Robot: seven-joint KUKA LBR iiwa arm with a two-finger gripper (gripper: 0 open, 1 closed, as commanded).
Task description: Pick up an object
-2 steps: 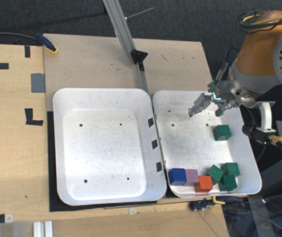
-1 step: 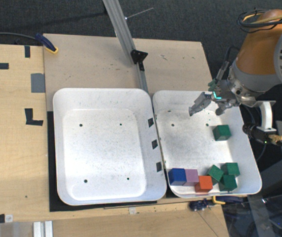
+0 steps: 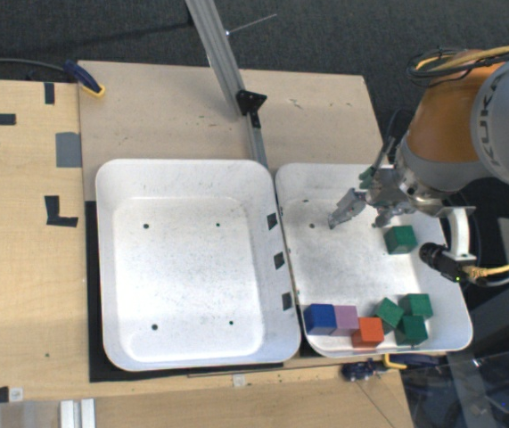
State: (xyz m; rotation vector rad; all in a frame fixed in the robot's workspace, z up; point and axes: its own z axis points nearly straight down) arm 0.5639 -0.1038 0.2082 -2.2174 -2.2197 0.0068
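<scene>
Gripper (image 3: pixel 347 211): you'll see it over the right bin, upper-middle, fingers pointing left & down; looks spread apart, nothing between them.
Arm (image 3: pixel 455 127): comes in from the right, orange band over the bin's upper right corner.
Right bin (image 3: pixel 325 181): holds all the blocks.
Lone green block (image 3: pixel 400 239): just right of the gripper, apart from it, near the bin's right wall.
Cluster, bottom edge of right bin: blue block (image 3: pixel 320 317), lilac block (image 3: pixel 346 317) touching it, orange block (image 3: pixel 369 330), then three green blocks (image 3: pixel 411 329) packed at the right.
Left bin (image 3: pixel 111 185): sits beside the right one on the desk (image 3: pixel 22 239).
</scene>
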